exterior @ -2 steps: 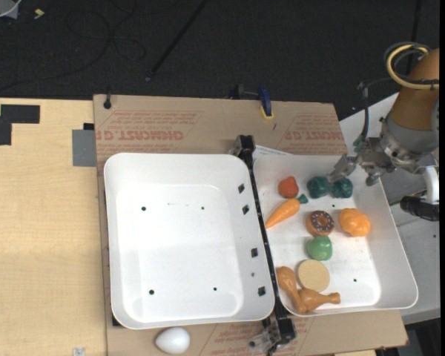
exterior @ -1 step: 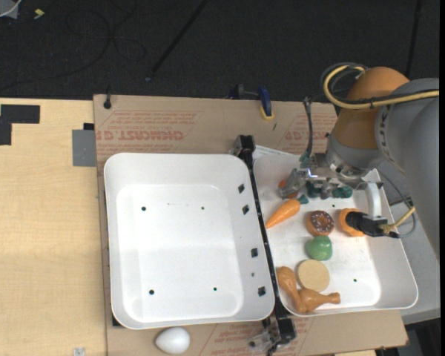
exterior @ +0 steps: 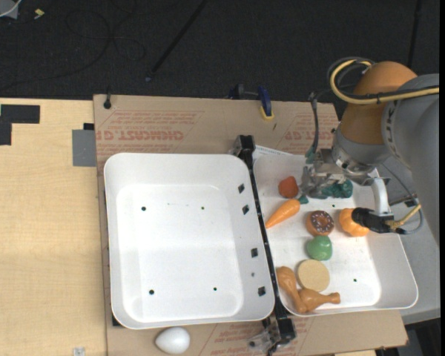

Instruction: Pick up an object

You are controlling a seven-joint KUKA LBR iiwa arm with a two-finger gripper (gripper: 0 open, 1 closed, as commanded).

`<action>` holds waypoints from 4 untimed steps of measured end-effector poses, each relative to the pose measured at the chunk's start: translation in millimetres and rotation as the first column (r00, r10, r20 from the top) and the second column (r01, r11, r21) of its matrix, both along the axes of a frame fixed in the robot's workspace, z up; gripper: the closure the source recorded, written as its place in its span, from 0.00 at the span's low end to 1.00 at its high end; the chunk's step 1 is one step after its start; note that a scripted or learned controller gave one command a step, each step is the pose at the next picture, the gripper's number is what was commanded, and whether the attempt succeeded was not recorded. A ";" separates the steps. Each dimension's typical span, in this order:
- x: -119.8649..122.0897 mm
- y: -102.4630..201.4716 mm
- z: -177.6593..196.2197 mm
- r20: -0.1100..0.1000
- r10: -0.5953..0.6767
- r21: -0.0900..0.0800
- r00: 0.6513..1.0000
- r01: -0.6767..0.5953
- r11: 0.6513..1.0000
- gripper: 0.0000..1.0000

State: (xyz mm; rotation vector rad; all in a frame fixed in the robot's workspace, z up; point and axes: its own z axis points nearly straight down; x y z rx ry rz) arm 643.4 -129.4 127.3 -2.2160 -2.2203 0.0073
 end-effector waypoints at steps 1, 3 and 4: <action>-0.2 0.0 -0.5 -0.001 0.000 0.000 1.000 0.000 1.000 0.00; -1.4 -53.6 -30.6 -0.004 -0.002 0.002 1.000 0.002 1.000 1.00; 1.5 -21.1 18.1 0.009 0.001 0.000 1.000 -0.001 1.000 1.00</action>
